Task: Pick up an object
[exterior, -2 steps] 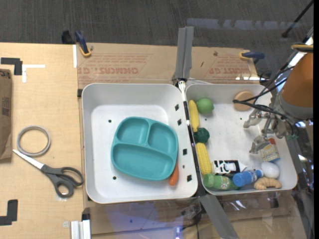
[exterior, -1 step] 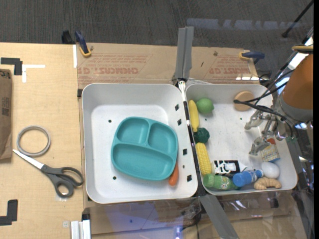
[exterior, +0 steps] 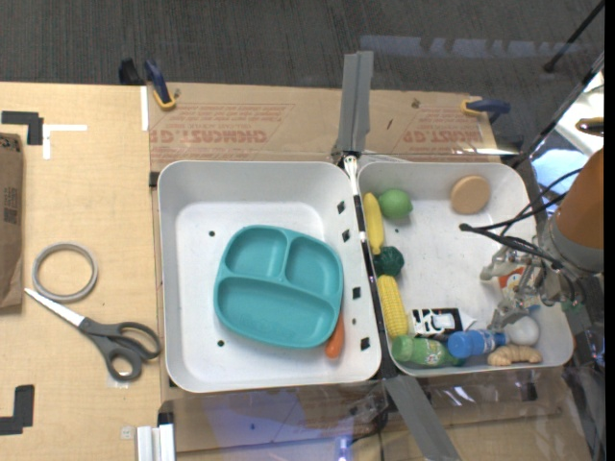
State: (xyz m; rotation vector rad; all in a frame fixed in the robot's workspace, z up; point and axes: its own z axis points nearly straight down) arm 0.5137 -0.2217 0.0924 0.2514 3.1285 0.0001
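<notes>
Gripper: the metal two-finger gripper (exterior: 517, 296) hangs low in the right white bin (exterior: 437, 248), near its right wall; I cannot tell its state, because cables and brackets hide the tips.
Nearest objects: a small white ball-like piece (exterior: 524, 330) sits just below the gripper, a tan peanut-shaped toy (exterior: 514, 355) lies against the bin's near wall, and a blue plastic bottle (exterior: 473, 343) lies on its side beside them.
Likely target: judged by position, the white piece or the blue bottle; the view does not settle which.
Look of the target: the white piece is small, rounded and pale against the white floor; the bottle is short and smooth.
Risk, crowding: these things lie touching or nearly so, so closing there could nudge a neighbour or catch two at once.
Risk, slipping: round smooth shapes may roll or squirt out sideways.
Risk, wall: the corner leaves little room, so the gripper could strike the bin's rim.
Other contents: a green ball (exterior: 394, 204), yellow corn cobs (exterior: 390, 304), a tan round disc (exterior: 471, 194), well apart.
Left bin: a teal divided plate (exterior: 279, 286) with an orange carrot (exterior: 334, 339) at its edge.
</notes>
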